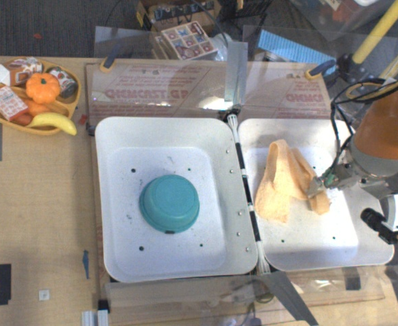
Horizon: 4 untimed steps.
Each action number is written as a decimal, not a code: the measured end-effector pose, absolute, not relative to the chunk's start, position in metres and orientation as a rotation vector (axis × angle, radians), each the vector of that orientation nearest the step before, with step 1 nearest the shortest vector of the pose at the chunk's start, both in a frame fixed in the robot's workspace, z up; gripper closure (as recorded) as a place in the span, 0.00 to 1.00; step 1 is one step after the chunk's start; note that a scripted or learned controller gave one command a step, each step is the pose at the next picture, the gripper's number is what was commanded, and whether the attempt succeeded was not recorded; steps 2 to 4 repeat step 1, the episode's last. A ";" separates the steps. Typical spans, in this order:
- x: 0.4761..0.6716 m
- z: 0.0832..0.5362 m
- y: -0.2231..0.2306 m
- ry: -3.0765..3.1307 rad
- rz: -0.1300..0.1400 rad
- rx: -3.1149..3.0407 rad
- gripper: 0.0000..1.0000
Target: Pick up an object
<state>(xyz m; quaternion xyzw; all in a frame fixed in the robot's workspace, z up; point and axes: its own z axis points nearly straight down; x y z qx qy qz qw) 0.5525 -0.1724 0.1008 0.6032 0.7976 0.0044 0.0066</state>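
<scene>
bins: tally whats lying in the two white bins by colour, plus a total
teal: 1, the upturned bowl in the left bin
orange-tan: 1, the crumpled cloth in the right bin, with the gripper at its right edge
total: 2

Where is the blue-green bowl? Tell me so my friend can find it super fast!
Find the two white bins side by side and pick the left bin. Near its middle sits the teal bowl, upside down. It is round and blue-green, unlike the floppy orange cloth in the other bin.
</scene>
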 end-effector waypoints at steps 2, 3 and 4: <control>0.579 0.191 -0.108 2.710 0.002 1.580 1.00; 0.579 0.191 -0.108 2.710 0.002 1.580 1.00; 0.579 0.191 -0.108 2.710 0.002 1.580 1.00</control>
